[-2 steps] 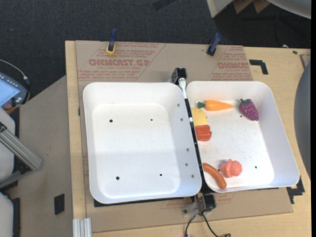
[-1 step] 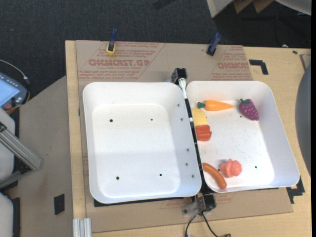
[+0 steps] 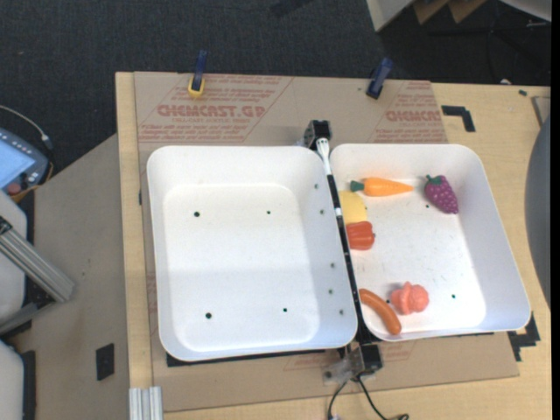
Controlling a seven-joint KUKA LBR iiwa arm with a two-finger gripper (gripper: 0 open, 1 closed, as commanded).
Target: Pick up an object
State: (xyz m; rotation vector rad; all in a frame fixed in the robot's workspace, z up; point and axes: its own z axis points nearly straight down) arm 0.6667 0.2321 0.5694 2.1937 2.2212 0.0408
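Note:
The right bin (image 3: 490, 234) holds several toy foods. An orange carrot (image 3: 382, 185) lies near its far left corner, with a purple grape bunch (image 3: 442, 193) to its right. A yellow piece (image 3: 352, 206) and a red-orange pepper (image 3: 360, 234) rest against the bin's left wall. Near the front lie a pink lumpy item (image 3: 409, 298) and an orange-red sausage (image 3: 381, 311).
The left bin (image 3: 236, 252) stands beside the right one on a cardboard sheet (image 3: 262, 103). Blue clamps (image 3: 199, 71) (image 3: 380, 77) pin the sheet at the far edge. A grey curved shape (image 3: 544, 191) shows at the right edge.

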